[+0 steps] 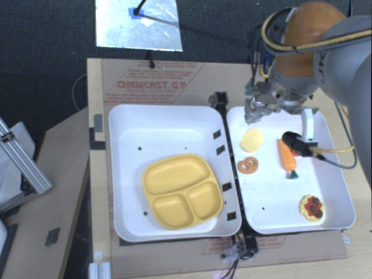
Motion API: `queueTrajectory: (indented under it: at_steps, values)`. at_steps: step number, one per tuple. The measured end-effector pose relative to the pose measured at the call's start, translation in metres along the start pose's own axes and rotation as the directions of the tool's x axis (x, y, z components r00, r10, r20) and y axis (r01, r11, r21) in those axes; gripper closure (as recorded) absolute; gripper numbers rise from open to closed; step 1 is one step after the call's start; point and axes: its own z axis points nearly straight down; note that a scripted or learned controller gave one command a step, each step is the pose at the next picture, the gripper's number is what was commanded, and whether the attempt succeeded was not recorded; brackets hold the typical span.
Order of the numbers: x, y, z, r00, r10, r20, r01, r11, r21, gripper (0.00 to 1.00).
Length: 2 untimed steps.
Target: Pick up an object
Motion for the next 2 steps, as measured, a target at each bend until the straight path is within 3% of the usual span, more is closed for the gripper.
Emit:
queueTrajectory:
  at_steps: [2]
  values:
    - [0.094,0.003,-0.004,1.0,0.001,0.0,-0.001,1.0,-0.001,1.0]
